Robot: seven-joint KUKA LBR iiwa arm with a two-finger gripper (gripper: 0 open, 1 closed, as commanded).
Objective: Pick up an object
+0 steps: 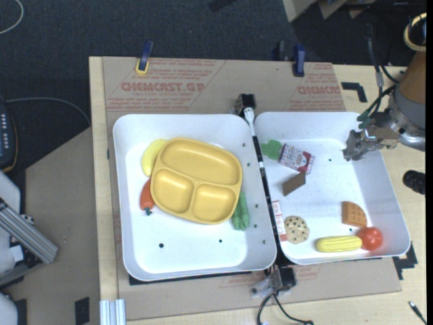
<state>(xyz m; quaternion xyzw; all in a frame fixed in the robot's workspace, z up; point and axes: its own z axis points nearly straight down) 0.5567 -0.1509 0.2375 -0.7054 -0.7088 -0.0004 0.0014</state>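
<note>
My gripper (pixel 353 149) hovers at the right bin's (pixel 387 175) upper right edge; its grip I can't make out. The red snack packet (pixel 295 158) lies well left, on the bin floor.

- The gripper (pixel 353 149) hangs over the right bin (pixel 389 181), near its far right wall; the arm (pixel 409 107) reaches in from the right
- Left of the gripper, in the same bin, lies a packet (pixel 295 158); a leafy piece (pixel 272 149) sits just beyond it, by the bin's left wall
- A flat block (pixel 293 183) lies near the packet, left of and nearer than the gripper
- Nearer than the gripper: a waffle (pixel 353 214); a tomato (pixel 371 237) touching a corn cob (pixel 339 244); a cookie (pixel 295 229) further left
- Far left of the gripper, the left bin (pixel 196 256) holds a divided tray (pixel 196 180); a banana (pixel 150 156), a pepper (pixel 146 197) and a green piece (pixel 241 212) lie at the tray's edges
</note>
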